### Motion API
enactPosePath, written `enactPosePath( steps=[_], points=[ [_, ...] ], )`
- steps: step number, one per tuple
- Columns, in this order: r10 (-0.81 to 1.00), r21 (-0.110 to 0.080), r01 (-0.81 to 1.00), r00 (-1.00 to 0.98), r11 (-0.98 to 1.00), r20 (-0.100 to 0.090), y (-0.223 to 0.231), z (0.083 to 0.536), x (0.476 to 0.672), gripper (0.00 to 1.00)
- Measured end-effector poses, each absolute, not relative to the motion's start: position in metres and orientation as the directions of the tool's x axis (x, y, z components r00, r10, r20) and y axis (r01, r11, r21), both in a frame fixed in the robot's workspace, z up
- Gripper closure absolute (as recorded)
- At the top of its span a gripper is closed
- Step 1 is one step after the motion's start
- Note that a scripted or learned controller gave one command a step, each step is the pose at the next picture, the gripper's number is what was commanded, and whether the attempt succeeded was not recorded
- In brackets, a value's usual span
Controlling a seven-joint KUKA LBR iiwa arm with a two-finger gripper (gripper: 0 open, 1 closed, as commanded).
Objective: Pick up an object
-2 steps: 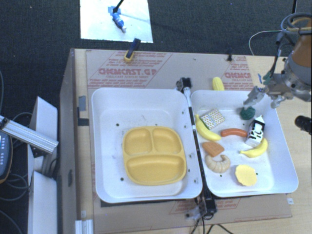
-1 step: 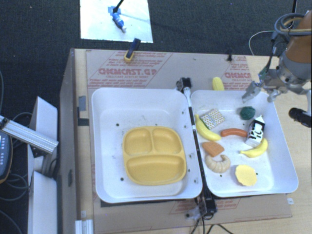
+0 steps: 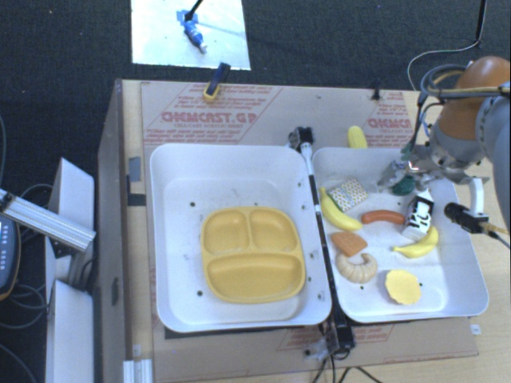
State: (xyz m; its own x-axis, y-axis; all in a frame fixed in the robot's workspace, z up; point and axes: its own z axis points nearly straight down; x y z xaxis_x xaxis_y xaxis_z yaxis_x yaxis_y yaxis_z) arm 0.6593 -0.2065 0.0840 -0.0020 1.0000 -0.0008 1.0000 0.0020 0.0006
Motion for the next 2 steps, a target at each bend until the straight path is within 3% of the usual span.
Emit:
enactPosePath(
  steps=[1,2],
  points=[
    [1.0,0.006,1.0,-0.005,0.005,-0.003,-0.207,0.097,0.661,1.0],
    [1.0,0.003,1.0,-0.005,0.005,0.001,-0.12,0.111,0.67,1.0]
  ],
)
